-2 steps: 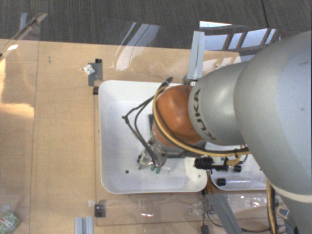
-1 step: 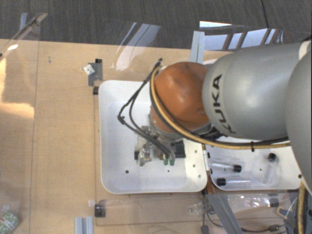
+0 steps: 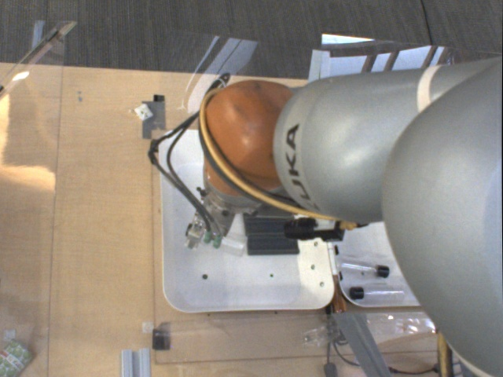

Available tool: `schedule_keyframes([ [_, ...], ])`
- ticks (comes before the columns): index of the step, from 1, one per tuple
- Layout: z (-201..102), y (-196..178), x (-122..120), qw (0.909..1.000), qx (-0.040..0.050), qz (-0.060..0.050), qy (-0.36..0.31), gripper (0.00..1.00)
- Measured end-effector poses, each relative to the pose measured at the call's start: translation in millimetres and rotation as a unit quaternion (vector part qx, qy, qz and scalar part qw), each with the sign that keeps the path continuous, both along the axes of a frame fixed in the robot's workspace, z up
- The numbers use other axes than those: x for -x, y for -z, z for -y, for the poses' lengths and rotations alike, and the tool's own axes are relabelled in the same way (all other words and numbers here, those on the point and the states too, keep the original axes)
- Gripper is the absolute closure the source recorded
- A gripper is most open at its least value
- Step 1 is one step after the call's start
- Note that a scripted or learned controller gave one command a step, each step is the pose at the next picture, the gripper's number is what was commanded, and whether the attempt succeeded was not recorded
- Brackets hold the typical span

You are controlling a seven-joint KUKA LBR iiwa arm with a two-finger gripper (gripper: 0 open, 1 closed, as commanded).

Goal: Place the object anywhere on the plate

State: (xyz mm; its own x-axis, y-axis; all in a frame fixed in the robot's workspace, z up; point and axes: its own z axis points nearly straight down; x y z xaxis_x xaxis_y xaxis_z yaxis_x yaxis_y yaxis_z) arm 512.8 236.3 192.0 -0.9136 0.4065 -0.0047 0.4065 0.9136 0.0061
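Note:
My grey arm with its orange band (image 3: 244,136) reaches in from the right and hangs low over the left white bin (image 3: 236,289), covering most of it. Under the wrist, the gripper's (image 3: 228,238) black body juts out above the bin floor. A small pale piece with green specks (image 3: 203,232) sits at the wrist's left edge; I cannot tell whether it is a loose object or part of the tool. The arm hides whatever lies beneath it.
The right bin (image 3: 393,305) peeks out below the arm and holds two slim pen-like items with black caps (image 3: 368,270) (image 3: 376,293). Black cables (image 3: 177,144) loop off the wrist. Bare wooden bench (image 3: 78,210) stretches to the left.

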Motion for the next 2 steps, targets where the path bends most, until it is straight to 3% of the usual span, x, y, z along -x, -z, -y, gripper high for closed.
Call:
schedule_keyframes([
  [1, 61.8, 54.7, 24.6, 0.9982, 0.0002, -0.001, 0.061, 1.0],
  [2, 36.8, 92.1, -23.7, 0.9865, 0.001, 0.0, -0.164, 1.0],
])
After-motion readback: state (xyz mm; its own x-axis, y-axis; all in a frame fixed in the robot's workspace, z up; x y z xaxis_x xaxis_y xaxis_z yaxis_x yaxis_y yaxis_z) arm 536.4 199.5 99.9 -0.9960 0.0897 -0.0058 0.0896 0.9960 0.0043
